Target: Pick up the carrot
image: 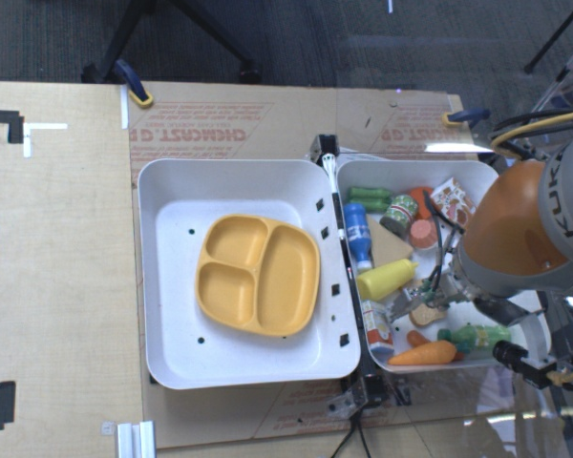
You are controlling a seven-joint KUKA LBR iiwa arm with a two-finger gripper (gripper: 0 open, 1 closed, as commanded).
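The orange carrot (423, 354) lies along the near edge of the right bin (410, 172). My gripper (426, 296) hangs low in that bin, just above and behind the carrot, next to a yellow bottle (386, 279). The arm's orange band covers the wrist, and clutter around the fingertips hides how they stand. Nothing visibly sits between them.
The right bin also holds a blue bottle (357, 233), a green vegetable (368, 197), a small can (399, 215), a red-and-white packet (450, 199) and a green bottle (475, 335). The left bin (162, 284) carries a yellow divided plate (259, 275).
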